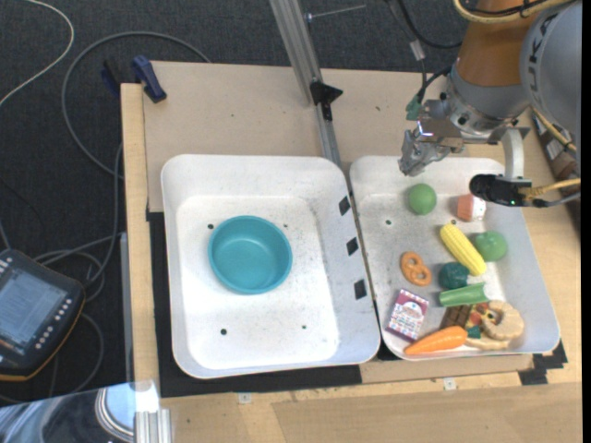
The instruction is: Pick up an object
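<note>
Over the right bin (369,187), at its far end, hangs my gripper (413,158). Can't tell if my fingers are open or shut; they're small and dark against the bin's white, w/ nothing visible between them.

Taking the green ball (422,198) as landmark: it lies in the right bin just below and slightly right of my gripper tip, close but apart, no contact. Right of the ball sits a pink-and-white block (470,208), w/ a black part of my arm's fittings just above it. Below-right of the ball lies a yellow corn cob (462,248), angled, and beyond it a second green round thing (491,245). Straight below the ball is an orange pretzel (416,268). Further below: a dark teal piece (452,274), a green stick-shaped piece (462,294), a pink card packet (407,315), a carrot (437,341) at the bin's near edge, plus a brown-and-tan jumble by the near right corner, too cluttered to sort out.

Well left of the ball, in the left bin (185,187), sits a teal bowl (249,254), upright, approx. mid-bin.
</note>
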Robot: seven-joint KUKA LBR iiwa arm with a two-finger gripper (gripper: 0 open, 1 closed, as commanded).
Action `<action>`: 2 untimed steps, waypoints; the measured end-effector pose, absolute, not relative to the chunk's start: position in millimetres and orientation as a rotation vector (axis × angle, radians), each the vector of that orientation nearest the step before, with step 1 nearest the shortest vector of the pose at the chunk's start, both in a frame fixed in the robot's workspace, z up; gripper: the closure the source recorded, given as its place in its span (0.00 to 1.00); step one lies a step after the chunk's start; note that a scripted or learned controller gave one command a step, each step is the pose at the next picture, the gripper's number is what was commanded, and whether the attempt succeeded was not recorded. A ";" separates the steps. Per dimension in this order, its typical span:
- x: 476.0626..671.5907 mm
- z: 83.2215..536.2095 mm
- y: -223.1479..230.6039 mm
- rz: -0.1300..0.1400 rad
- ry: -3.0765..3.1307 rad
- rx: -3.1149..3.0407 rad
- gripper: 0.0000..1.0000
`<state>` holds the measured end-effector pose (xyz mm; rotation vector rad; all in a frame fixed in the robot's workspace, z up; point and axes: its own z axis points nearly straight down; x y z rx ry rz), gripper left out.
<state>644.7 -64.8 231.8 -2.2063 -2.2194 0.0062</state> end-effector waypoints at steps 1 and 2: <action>655.4 234.9 -13.1 -0.004 -2.226 -2.213 1.00; 654.9 231.4 51.5 -0.001 -2.226 -2.213 1.00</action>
